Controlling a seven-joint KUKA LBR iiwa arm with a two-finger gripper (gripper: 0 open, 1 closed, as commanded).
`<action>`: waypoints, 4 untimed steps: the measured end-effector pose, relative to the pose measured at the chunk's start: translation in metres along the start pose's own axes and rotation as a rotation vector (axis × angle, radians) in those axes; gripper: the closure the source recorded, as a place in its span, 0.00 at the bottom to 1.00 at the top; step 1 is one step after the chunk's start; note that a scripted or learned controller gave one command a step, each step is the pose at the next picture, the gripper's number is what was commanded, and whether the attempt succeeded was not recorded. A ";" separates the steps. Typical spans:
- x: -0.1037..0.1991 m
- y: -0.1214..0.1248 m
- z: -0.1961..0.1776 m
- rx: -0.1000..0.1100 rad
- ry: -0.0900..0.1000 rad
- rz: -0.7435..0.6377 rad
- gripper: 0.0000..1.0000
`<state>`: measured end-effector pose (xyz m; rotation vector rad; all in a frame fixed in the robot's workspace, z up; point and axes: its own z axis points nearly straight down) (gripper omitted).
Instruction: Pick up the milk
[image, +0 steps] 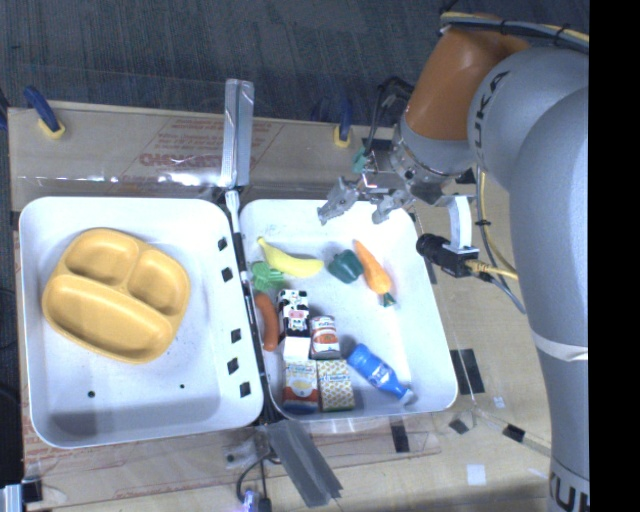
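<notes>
- The end effector (362, 206) hovers over the right bin's (430, 310) far edge, fingers spread wide, holding nothing.
- The milk carton (293, 311) stands mid-bin, between a sausage (268, 320) and a can (324, 337).

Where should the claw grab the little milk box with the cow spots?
Probably straight down from above, pinching the milk carton's top and bottom ends. It lies flat, with the hot dog tight on its left and a can close on its right. The claw hovers open at the bin's far edge.
</notes>
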<state>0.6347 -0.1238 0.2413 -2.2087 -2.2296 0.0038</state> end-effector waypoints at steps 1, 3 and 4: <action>0.028 -0.065 0.089 0.001 0.000 -0.232 0.00; 0.027 -0.104 0.139 -0.006 -0.003 -0.225 1.00; 0.114 -0.155 0.051 -0.002 0.000 -0.424 1.00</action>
